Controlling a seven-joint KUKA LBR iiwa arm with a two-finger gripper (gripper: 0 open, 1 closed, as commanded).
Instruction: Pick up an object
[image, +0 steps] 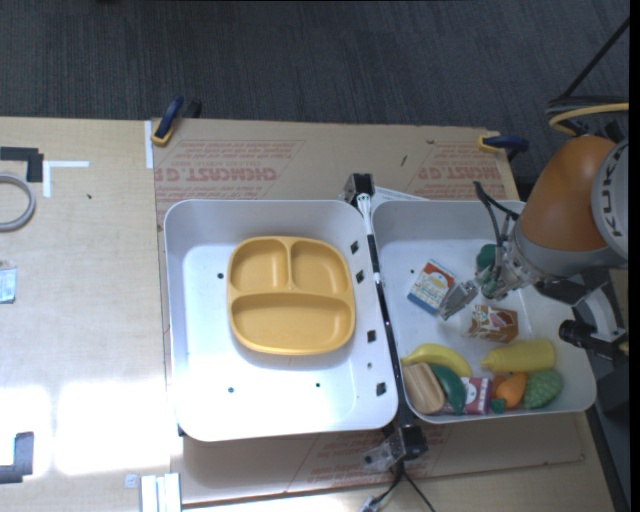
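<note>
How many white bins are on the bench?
2. The left bin holds a yellow divided plate; the right bin, touching it, holds toy food beneath the hand.

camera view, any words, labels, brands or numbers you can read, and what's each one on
"CHEMAST GR...": large red print on the cardboard sheet under the bins, seen upside down; the spelling is uncertain.
"KU": black letters on the robot arm, cut off at the frame edge.
Small food carton in the right bin: colourful printing, too small to read.
Snack packet beside the gripper: print too blurred to read.
</note>
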